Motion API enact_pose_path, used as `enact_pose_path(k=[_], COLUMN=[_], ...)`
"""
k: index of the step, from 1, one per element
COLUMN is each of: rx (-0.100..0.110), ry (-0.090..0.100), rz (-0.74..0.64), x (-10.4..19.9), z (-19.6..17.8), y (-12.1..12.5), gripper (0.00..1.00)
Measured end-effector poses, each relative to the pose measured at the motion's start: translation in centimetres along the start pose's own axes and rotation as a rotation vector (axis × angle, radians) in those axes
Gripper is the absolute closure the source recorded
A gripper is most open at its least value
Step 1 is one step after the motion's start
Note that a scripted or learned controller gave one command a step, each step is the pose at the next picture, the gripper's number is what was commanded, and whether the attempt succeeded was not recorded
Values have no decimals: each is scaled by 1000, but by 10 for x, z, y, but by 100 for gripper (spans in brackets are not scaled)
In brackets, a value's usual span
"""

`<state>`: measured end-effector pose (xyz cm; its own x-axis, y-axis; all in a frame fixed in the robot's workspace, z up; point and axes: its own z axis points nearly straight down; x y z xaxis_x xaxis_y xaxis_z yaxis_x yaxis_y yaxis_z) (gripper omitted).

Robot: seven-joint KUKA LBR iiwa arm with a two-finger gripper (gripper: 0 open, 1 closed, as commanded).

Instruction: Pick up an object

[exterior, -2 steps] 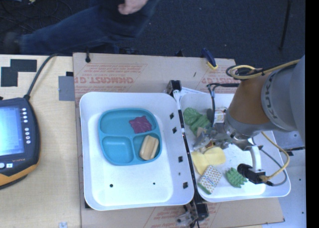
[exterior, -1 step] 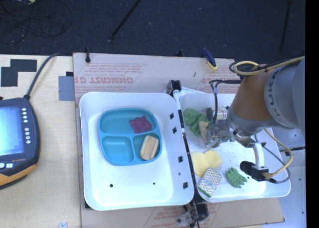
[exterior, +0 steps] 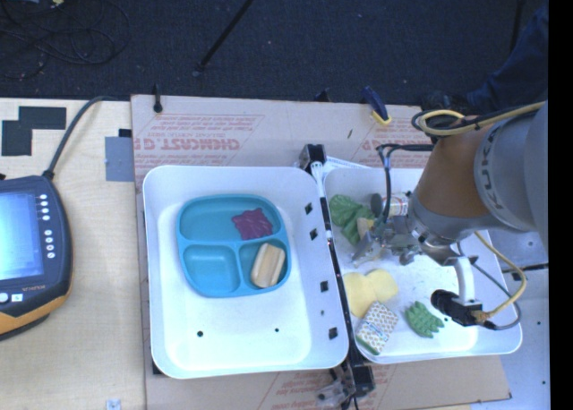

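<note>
I look down on a bench (exterior: pixel 81 345) with 2 shallow white bins side by side. The left bin (exterior: pixel 179 328) holds a blue divided tray (exterior: pixel 210 265); in the tray lie a purple piece (exterior: pixel 252 221) and a tan bread-like piece (exterior: pixel 268 265), each in its own compartment.

The right bin (exterior: pixel 501 337) holds the loose things I can choose from. A leafy green item (exterior: pixel 344 212) sits near its far left corner. A pale yellow lump (exterior: pixel 369 289) lies towards the middle left. A checked packet (exterior: pixel 377 326) sits just below it, at the near edge. A small green piece (exterior: pixel 423 320) lies beside the packet, to its right.

My arm (exterior: pixel 474 180) reaches in from the right, grey with an orange band. Its pincer (exterior: pixel 380 240) hangs low over the right bin, between the leafy item and the yellow lump, close to both. It is a dark tangle from this angle, so I cannot tell how it is set, and I see nothing held in it.

I judge this to be the approach to a grasp. To do it well, I would pick 1 target, probably the leafy item or the yellow lump, centre over it and descend straight, keeping off the divider (exterior: pixel 324 247) between the bins. Both look soft, so I would close gently and lift slowly, checking that the thing rises too.
</note>
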<state>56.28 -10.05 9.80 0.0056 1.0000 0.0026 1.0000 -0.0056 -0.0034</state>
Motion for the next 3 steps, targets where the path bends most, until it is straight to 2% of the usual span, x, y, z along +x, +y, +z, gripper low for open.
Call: enact_pose_path(k=[1, 2, 3], rx=[-1, 1, 1], ry=[-2, -5, -2], rz=[-5, -4, -3], x=[-8, 8, 18], z=[-4, 6, 10], y=[46, 82, 48], gripper=[0, 0, 0])
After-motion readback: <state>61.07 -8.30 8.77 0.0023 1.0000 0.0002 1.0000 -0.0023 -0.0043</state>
